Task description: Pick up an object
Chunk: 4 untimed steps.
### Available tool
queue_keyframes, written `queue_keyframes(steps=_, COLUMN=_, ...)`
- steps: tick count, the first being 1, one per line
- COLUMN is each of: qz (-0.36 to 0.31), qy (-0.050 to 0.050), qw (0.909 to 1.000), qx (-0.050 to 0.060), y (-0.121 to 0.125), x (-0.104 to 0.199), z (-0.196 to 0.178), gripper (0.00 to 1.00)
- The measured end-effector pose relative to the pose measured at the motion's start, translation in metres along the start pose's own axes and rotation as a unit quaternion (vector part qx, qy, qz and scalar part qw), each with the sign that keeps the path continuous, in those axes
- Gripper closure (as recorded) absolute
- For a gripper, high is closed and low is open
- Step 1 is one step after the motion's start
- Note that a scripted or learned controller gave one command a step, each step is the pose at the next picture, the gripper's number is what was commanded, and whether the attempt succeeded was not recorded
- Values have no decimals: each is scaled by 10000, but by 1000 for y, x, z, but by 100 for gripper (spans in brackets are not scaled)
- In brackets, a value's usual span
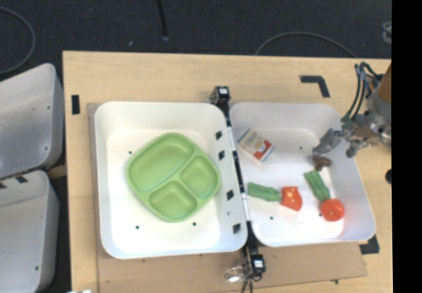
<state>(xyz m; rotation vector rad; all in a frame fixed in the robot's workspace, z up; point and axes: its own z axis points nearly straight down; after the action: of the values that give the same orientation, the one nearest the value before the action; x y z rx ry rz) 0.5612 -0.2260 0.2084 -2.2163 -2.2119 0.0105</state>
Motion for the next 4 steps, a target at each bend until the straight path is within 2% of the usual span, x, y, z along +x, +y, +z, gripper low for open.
queue_keyframes(steps=1, qz=-18, qy=-17, qw=10000, qx=-63, y=3, x=1, z=-8, gripper=0)
queue_keyframes(steps=3, qz=8, qy=-17, qw=10000, qx=-50, y=-5, x=8, z=82, gripper=0)
queue_keyframes(steps=4, qz=20, qy=-18, qw=10000, qx=-52, y=-5, x=7, z=109, gripper=0)
